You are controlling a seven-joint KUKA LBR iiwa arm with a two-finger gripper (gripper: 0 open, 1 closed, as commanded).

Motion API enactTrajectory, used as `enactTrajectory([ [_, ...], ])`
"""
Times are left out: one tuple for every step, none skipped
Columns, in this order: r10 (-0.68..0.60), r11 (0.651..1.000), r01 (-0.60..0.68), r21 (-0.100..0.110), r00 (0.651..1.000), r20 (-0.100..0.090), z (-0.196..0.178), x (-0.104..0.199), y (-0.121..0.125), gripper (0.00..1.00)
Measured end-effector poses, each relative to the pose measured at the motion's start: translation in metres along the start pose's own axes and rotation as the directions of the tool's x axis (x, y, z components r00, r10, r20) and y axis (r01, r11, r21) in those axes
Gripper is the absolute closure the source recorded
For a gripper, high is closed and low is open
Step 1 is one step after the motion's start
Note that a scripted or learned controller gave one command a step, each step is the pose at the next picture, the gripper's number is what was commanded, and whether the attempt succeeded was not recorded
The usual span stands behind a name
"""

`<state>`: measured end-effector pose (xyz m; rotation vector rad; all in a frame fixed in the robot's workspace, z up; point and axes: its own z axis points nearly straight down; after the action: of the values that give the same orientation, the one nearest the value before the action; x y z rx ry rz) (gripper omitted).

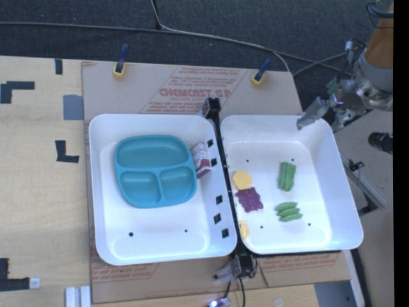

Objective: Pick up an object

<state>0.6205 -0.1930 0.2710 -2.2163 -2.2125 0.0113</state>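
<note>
Bench (38, 171), pale wood grain, fills the frame's left and bears a brown cardboard sheet (185, 91) with red print, clamped at its top edge by two yellow-and-blue clips (119, 66). Two shallow white bins sit side by side on the sheet, glossy, with rounded corners. Left bin (153, 242): a teal plate (155, 170), smooth, rounded, split into three compartments, lies in its upper half; a small red-and-white can (202, 159) lies on its side just beside the plate's right edge. Right bin (319, 229): purple grapes (249, 199), knobbly, at lower left; a ridged green piece (287, 176) near centre; green pods (289, 211) below it; a yellow disc (242, 180) touching the grapes' top; a yellow bit (243, 229) by the bin's left wall. Gripper (319, 112), grey metal, hangs over the right bin's upper right corner, well apart from every object; whether it is wide or narrow cannot be told.
</note>
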Motion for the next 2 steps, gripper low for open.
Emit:
enactTrajectory([
  [-0.003, 1.000, 0.003, -0.011, 1.000, 0.002, -0.007, 0.000, 0.002, 0.00],
  [-0.002, 1.000, 0.002, -0.008, 1.000, 0.002, 0.045, -0.009, 0.003, 0.00],
])
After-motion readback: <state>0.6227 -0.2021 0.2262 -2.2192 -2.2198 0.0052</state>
